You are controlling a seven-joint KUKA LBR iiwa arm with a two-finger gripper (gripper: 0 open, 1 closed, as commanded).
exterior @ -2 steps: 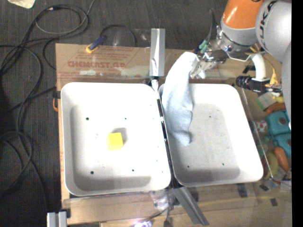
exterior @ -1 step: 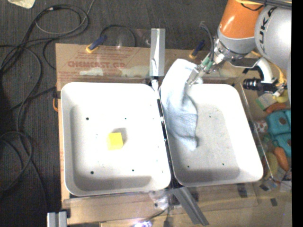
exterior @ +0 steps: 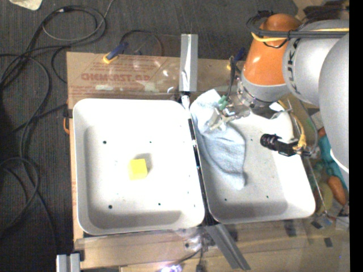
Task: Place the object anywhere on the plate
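2 white bins sit side by side: the left bin (exterior: 85,152) holds a yellow block (exterior: 138,168); the gripper (exterior: 218,118) pinches a pale blue cloth (exterior: 227,149) in the right bin (exterior: 278,197).

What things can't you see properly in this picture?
- The gripper in the camera view: its fingers sit against the pale cloth and are too small and blurred to read.
- What lies under the cloth in the right bin: the cloth covers it.
- The arm: cut off by the right edge.
- The yellow block in the left bin: too small to tell its material.
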